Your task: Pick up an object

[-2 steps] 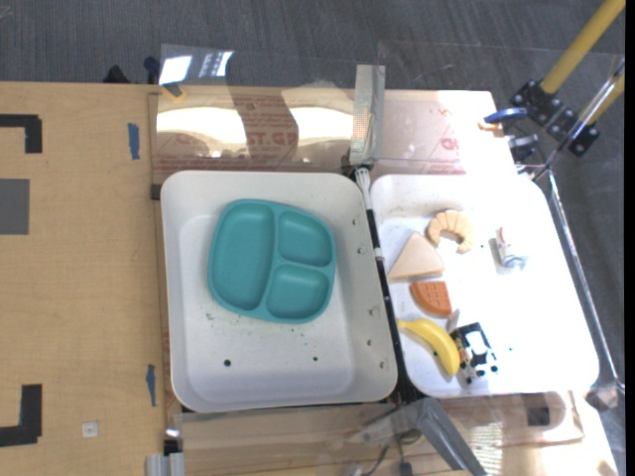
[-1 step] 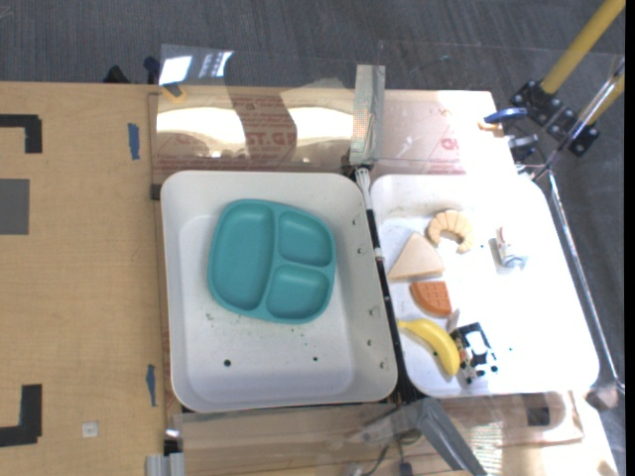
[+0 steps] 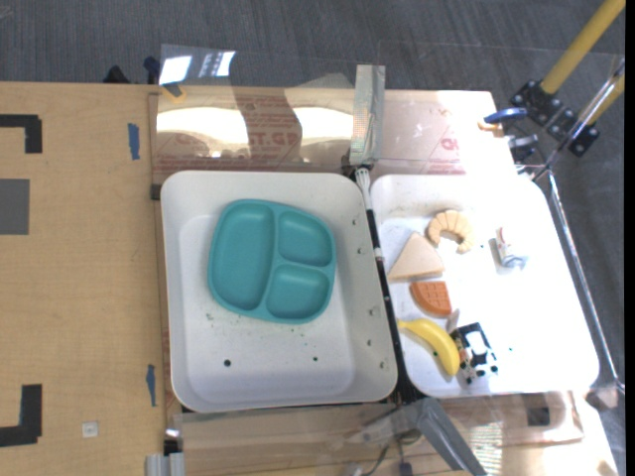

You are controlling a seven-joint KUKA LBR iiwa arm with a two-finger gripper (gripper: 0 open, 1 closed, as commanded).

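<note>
In left bin (image 3: 189, 365), teal plate (image 3: 270, 261), right bin (image 3: 566, 296), banana (image 3: 435, 340)

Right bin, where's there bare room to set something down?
In the right bin, the far right side past the small metal clip is bare, as is the near right corner. Its left side is crowded: croissant, wedge, orange cracker, banana and black gadget.

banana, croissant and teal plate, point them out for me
banana (image 3: 434, 339), camera view, middle of its yellow curve
croissant (image 3: 451, 229), camera view, centre of its tan arch
teal plate (image 3: 241, 256), camera view, floor of its large left compartment
</note>
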